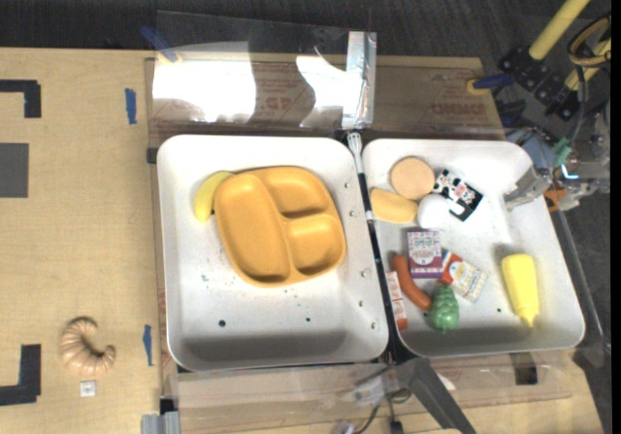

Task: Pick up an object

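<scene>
Bench w/ 2 bins — gripper maybe at right rim.

Divided tray in left bin; toy foods in right bin.

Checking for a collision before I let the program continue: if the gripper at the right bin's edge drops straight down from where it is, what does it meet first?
Probably the right bin itself: the gripper sits over its upper right rim and bare floor. The yellow bottle lies nearer the camera, apart from it. Its height is unclear from this view.
</scene>
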